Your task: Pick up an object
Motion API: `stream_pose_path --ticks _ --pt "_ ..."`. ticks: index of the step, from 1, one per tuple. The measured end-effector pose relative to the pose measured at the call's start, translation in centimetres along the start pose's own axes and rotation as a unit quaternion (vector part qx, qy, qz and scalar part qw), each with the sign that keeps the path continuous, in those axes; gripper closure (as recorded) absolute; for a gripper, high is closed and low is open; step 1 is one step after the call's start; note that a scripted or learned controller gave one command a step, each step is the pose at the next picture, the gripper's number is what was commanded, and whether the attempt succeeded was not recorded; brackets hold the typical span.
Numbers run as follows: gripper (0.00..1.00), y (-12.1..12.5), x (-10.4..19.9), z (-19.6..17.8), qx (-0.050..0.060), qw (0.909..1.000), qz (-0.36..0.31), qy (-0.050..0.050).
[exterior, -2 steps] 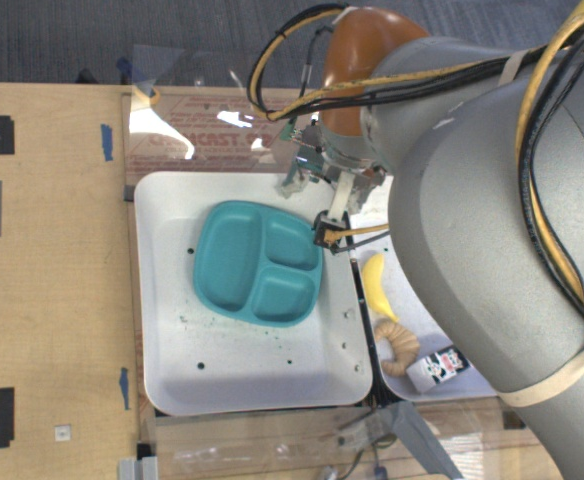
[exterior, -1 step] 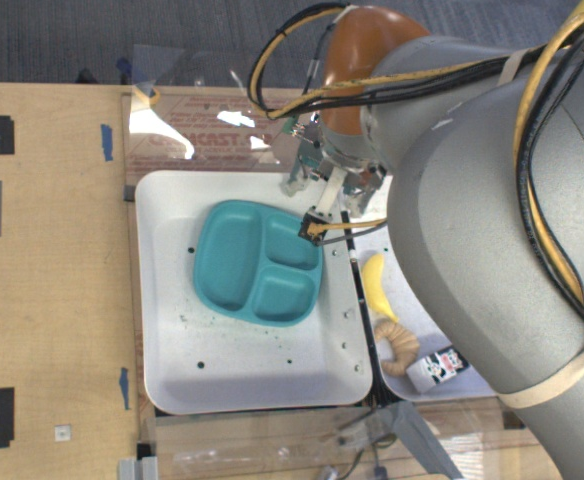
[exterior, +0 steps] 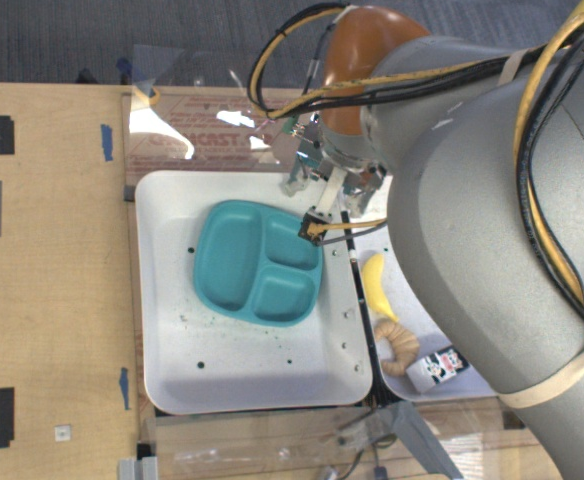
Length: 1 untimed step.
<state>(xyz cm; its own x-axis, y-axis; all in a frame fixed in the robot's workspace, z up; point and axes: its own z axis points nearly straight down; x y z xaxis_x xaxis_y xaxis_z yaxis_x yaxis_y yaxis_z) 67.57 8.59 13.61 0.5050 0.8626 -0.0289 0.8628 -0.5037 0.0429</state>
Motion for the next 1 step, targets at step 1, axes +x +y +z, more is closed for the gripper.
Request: stream_pose_path --ticks 1 --pt "0.00 0.01 0.01 -0.01 0.000 1.0000 0.004 0.000"
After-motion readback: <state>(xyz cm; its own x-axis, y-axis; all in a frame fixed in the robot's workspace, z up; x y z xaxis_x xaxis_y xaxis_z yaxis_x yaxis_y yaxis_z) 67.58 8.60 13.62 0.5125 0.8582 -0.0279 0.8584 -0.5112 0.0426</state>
